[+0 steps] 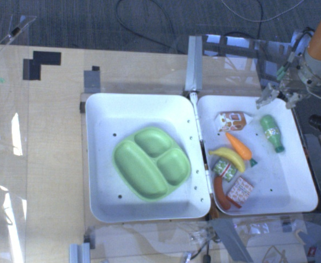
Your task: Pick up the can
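The can [224, 169] is small, with a green, red and white label. It lies in the right bin [303, 190] near its left wall, partly tucked under a yellow banana [229, 156]. My gripper [276, 97] hangs over the far right corner of that bin, well away from the can and above a green bottle [271, 133]. Its fingers [263, 98] are spread open with nothing between them.
Around the can lie an orange carrot [239, 145], a reddish sausage [221, 194], a red and white box [240, 190] and a brown and white carton [230, 121]. The left bin [103, 147] holds a green divided plate [151, 162]. A metal post [193, 64] stands behind the bins.
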You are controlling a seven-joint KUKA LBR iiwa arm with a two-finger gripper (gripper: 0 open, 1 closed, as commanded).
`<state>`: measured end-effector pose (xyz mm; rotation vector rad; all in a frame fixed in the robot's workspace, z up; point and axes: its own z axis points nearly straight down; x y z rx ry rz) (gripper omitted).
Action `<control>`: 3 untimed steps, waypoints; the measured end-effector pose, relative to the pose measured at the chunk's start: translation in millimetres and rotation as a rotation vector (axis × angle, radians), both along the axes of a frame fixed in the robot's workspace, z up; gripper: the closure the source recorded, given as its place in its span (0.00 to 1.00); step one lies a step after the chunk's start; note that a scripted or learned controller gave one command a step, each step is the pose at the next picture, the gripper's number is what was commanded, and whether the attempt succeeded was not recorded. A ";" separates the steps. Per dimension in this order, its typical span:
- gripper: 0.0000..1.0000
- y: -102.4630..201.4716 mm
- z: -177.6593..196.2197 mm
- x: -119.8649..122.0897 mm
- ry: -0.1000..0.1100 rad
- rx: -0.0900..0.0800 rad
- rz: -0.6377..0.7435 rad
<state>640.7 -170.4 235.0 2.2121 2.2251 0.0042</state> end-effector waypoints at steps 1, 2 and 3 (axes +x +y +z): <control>0.00 8.1 -113.8 27.4 -0.002 0.003 -0.511; 0.00 60.9 -148.2 16.9 0.004 0.005 -0.840; 0.00 88.8 -149.0 14.0 0.002 0.006 -1.168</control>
